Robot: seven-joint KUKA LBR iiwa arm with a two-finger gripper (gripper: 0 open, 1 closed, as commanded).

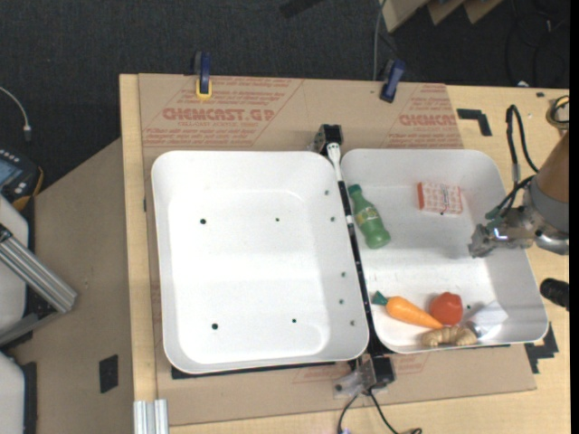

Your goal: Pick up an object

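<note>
The gripper (pixel 481 240) hovers over the right bin (pixel 507 310), near its right wall; its metal fingers are too small and blurred to tell how far apart they stand. Far left in that bin lies a smooth green bottle (pixel 367 216). At the near edge: a tapered orange carrot (pixel 408 312), a round red tomato (pixel 446 307), knobbly ginger (pixel 450 336).

Bottle (pixel 368 217), packet (pixel 441 198), carrot (pixel 406 311) lie in right bin (pixel 507 269).

Cardboard-topped bench (pixel 244 102) bearing two white bins (pixel 181 242)
</note>
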